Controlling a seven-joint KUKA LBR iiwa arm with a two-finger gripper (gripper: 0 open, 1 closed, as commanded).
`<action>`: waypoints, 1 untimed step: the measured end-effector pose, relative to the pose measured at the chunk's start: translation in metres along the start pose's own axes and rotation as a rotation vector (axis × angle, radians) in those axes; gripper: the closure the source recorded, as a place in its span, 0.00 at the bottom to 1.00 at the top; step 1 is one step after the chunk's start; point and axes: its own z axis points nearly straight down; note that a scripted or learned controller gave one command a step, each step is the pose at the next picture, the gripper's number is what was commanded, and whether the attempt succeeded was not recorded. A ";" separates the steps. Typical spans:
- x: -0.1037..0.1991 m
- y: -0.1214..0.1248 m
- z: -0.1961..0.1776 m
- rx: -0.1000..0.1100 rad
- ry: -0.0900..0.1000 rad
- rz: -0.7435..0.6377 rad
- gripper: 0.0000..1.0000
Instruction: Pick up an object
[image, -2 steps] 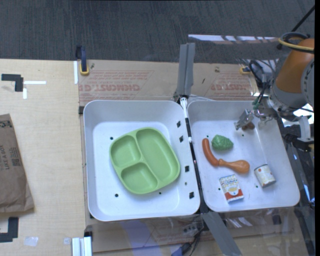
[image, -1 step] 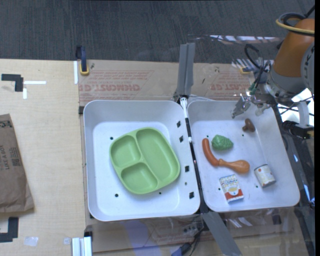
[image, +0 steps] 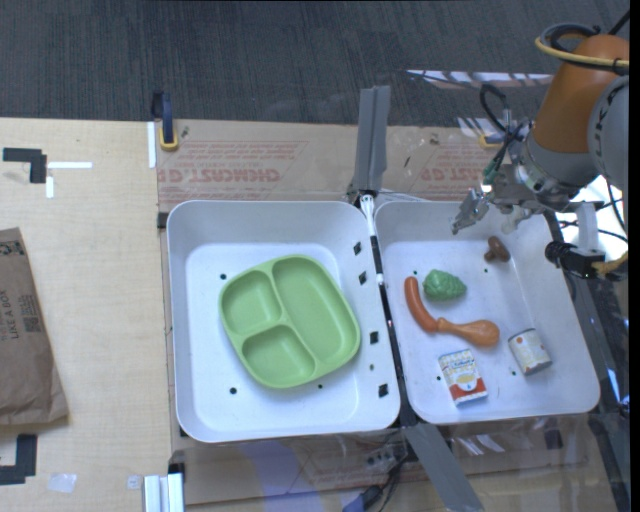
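1. Bench: pale wood surface, with a strip of printed cardboard along its far edge behind the bins.
2. Left bin: shallow, white, with rounded corners; touches the right bin along its right edge.
3. Right bin: shallow, white; carries the small objects.
4. Arm: grey with an orange band; enters over the far right corner of the right bin.
5. Brown paper bag: flat on the bench at its left edge, well apart from the bins.
6. Green plate: three compartments; lies at the centre of the left bin, turned at a slant.
7. Gripper: above the far edge of the right bin, just beside the brown piece; nothing seen between the fingers, and whether they are apart or together cannot be told.
8. Sausage: red-orange, near the left edge of the right bin, touching the orange drumstick.
9. Orange drumstick: centre of the right bin.
10. Green leafy piece: just beside the sausage, toward the far edge.
11. Small carton: near the front edge of the right bin.
12. Small can: on its side, toward the right edge.
13. Brown piece: small, near the far edge of the right bin.
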 end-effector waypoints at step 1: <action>0.056 -0.011 0.054 0.000 0.000 -0.169 0.00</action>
